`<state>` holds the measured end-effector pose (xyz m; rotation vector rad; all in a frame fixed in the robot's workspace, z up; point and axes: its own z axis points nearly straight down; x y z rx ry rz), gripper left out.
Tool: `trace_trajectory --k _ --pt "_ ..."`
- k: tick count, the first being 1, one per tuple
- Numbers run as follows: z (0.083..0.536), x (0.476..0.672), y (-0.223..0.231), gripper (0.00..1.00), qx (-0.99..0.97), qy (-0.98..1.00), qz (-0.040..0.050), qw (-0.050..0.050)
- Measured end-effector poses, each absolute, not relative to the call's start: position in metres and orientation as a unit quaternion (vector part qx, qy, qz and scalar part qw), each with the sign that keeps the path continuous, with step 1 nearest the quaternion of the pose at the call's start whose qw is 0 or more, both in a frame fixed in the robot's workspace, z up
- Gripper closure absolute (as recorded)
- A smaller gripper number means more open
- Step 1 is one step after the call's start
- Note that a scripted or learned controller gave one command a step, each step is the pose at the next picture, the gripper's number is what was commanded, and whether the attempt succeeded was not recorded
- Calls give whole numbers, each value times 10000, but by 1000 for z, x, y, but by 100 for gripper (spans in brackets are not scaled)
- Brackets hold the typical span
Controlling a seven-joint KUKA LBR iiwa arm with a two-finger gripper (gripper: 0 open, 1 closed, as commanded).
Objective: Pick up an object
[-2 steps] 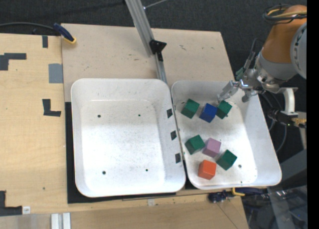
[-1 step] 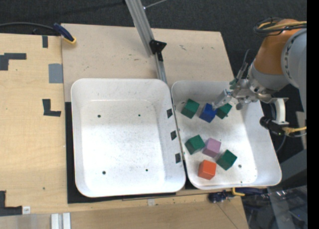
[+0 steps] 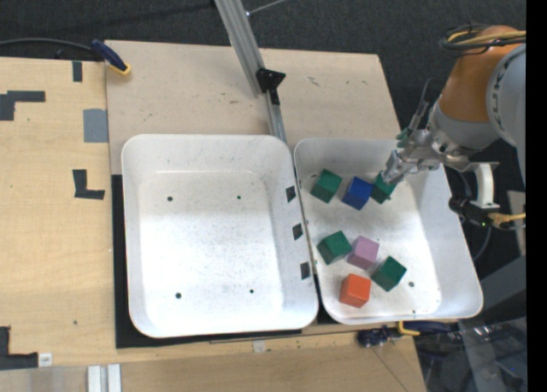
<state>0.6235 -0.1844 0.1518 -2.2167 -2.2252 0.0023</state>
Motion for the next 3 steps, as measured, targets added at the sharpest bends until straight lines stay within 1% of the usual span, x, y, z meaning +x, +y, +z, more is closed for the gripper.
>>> trace_trajectory --k 1,2,3 --pt "208 628 -174 100 -7062 -7080 -13 -20" --pt "232 629 -174 100 -7066 -7076 -5 -8" --pt "229 629 -111 100 -7048 -7094 -5 8"
